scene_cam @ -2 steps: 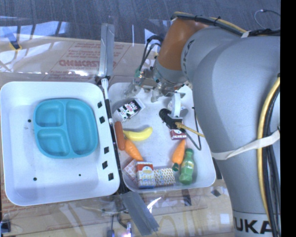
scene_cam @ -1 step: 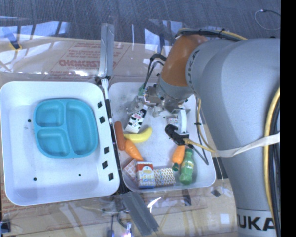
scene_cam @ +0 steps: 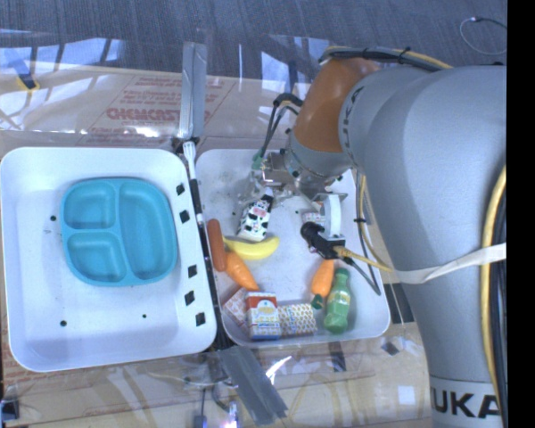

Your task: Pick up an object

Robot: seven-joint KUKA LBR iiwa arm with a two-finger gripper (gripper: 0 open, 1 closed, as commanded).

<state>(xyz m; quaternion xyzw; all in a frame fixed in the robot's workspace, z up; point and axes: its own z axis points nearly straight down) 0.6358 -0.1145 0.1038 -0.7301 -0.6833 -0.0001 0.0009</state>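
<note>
Grey and bulky, the arm point(scene_cam: 428, 176) fills the 3 o'clock side of the view, its orange band point(scene_cam: 325, 105) sitting just above the wrist. Its hand point(scene_cam: 269, 188) reaches into the right bin point(scene_cam: 374, 324) at that bin's 11 o'clock corner, directly over a black-and-white cow figure point(scene_cam: 256, 219); whether the hand is apart or together cannot be told, since wrist and cables hide it. Just below the cow lies a banana point(scene_cam: 254, 247), touching it. At 9 o'clock in this bin a red sausage point(scene_cam: 216, 242) lies along the wall, with a carrot point(scene_cam: 242, 274) beside it. Along the 6 o'clock wall sit a small carton point(scene_cam: 263, 315) and a patterned packet point(scene_cam: 296, 319), then a green bottle point(scene_cam: 338, 303) with a second carrot point(scene_cam: 322, 277) touching it. The left bin point(scene_cam: 27, 328) holds a blue divided plate point(scene_cam: 119, 231).
</note>
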